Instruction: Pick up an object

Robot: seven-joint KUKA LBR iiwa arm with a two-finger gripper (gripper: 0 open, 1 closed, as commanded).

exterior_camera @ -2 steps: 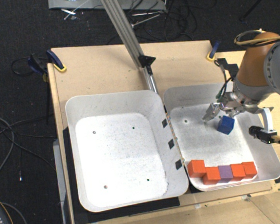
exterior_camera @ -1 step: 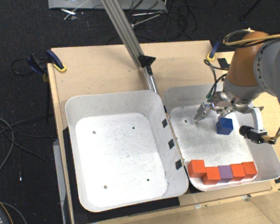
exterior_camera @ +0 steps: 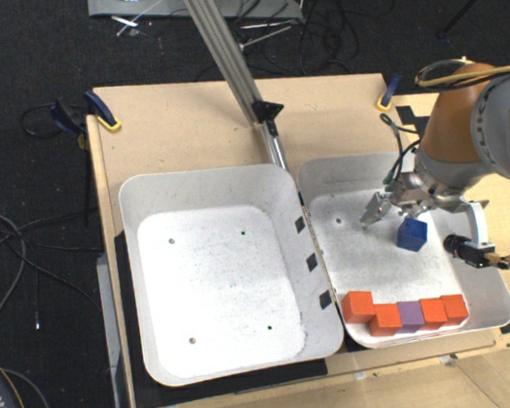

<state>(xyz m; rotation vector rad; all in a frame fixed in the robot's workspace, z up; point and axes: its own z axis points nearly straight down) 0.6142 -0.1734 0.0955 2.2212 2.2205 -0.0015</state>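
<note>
I can't tell how my claw (exterior_camera: pixel 397 205) is set, just above the blue block (exterior_camera: pixel 411 234) in the right bin (exterior_camera: pixel 343 186); it looks light and rigid, so I'd pinch two flat opposite faces.

Grey rounded arm (exterior_camera: pixel 499 126), orange band (exterior_camera: pixel 449 126), thin yellow and black cables, metallic pincer (exterior_camera: pixel 379 211)

You can't see the arm (exterior_camera: pixel 485 123) whole: the right edge cuts it off past the orange band. Its wrist hides the top of the blue block (exterior_camera: pixel 411 235), so you can't tell whether the gripper (exterior_camera: pixel 390 205) touches it. The jaws are too small to read.
</note>
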